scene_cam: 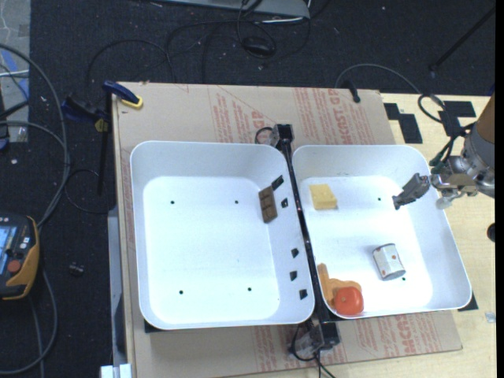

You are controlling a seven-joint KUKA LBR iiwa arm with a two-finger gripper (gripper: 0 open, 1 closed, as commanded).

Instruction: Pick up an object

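a dark carpeted floor strewn with cables surrounds a bench topped with a brown cardboard sheet (236, 109), and on that sheet sit two shallow white bins pushed together along one edge, probably so the arm can reach either from its side. the left bin (157, 172) has a small dark brown block (268, 205) leaning against its right wall, with nothing else loose on its floor that i can make out. the right bin (441, 235) holds the likely pick candidates, spread well apart, which should leave room for fingers to come down around any one of them: one pale yellow sponge-like block (324, 197) near the far left corner, one small grey and white canister-like thing (388, 261) lying toward the middle, and one orange-red rounded toy (344, 294) tucked into the near left corner against the wall, the hardest spot to get at. that makes three objects in the right bin and one in the left. the gripper (411, 190) hangs over the right bin's far right part, tilted inward, holding nothing; its dark fingers are too small and foreshortened for me to tell whether they are spread or closed. the grasp looks not yet begun, with the canister the nearest target.
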